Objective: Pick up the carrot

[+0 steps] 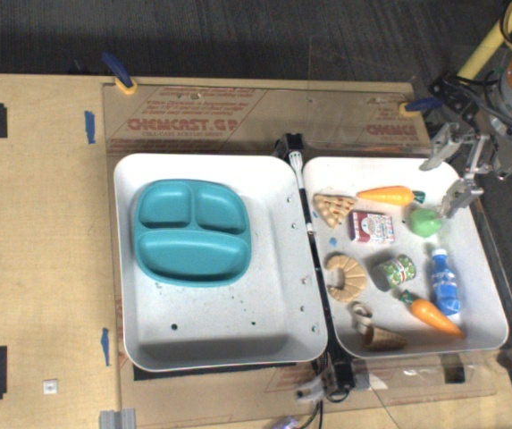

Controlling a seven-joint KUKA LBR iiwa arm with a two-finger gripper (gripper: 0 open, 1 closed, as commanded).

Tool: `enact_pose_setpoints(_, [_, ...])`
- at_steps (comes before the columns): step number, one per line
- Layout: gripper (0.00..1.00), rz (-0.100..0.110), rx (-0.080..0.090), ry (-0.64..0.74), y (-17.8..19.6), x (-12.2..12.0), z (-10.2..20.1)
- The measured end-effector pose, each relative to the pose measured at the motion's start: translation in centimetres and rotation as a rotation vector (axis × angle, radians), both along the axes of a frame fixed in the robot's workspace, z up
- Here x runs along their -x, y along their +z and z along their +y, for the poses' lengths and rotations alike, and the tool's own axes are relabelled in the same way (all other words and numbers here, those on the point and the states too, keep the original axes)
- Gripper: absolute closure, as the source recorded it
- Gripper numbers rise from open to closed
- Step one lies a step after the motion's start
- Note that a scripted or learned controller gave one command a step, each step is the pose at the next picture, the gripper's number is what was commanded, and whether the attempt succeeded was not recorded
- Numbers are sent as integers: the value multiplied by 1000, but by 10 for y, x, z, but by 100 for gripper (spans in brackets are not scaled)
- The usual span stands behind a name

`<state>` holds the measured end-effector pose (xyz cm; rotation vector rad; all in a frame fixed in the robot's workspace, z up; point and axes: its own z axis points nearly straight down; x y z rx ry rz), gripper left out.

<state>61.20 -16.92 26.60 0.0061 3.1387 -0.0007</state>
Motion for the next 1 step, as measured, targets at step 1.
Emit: enact_pose_setpoints(1, [0,3,-2,145,-113,10,-55])
